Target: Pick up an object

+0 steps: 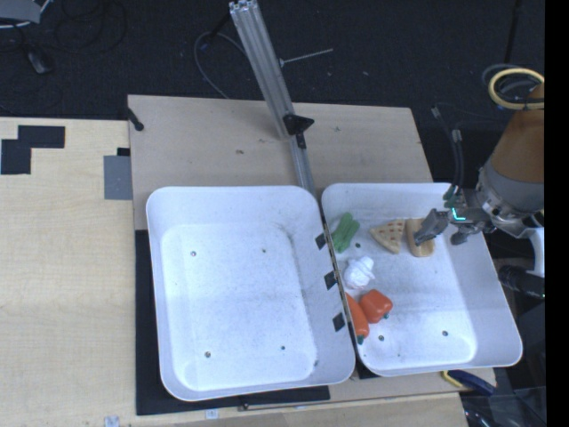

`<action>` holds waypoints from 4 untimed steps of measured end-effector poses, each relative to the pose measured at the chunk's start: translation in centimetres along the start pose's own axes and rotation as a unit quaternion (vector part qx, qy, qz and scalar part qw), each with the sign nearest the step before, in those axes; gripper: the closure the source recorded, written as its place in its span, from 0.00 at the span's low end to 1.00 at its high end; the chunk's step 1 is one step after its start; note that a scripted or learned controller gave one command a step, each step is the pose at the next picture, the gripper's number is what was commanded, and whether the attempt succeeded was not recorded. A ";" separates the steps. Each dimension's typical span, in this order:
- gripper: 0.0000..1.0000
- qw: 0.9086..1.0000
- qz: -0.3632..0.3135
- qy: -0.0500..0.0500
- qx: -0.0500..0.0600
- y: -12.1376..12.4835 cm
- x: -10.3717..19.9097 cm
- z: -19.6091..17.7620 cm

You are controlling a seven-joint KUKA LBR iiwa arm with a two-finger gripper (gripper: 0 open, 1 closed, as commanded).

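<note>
Gripper (437, 227) fingers reach in from the right and sit low over the far right part of the right bin (484, 345), their dark tips at the tan pieces there; whether they are spread or closed on anything I cannot tell, since the tips merge with the object beneath and no gap is clear. From the camera view, the step in hand looks like the descent or grasp attempt on the tan rounded piece (421, 243), which lies just under the fingertips, with a tan wedge (388, 236) touching or just beside it on the left. The next move, by my judgement, calls for a firm close on that one piece without dragging the wedge along, then a straight lift clear of the bin wall. Both tan items look matte and slightly rough, like foam or toy bread. Along the bin's left wall lie a green leaf-shaped piece (344, 230), a crumpled white lump (359, 272) that seems soft, and a glossy orange-red pepper-like toy (374, 306) with smooth plastic skin. The left bin (178, 212) is shallow white plastic with a speckled floor.
</note>
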State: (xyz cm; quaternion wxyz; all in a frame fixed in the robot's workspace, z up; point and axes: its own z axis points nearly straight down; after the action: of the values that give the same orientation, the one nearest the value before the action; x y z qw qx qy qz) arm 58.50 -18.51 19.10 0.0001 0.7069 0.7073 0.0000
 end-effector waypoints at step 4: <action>0.00 1.000 0.001 0.000 -0.001 -0.3 0.0 10.2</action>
State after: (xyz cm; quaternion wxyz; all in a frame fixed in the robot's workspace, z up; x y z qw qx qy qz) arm 58.21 -18.51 8.87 0.0011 0.7073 0.7069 0.0007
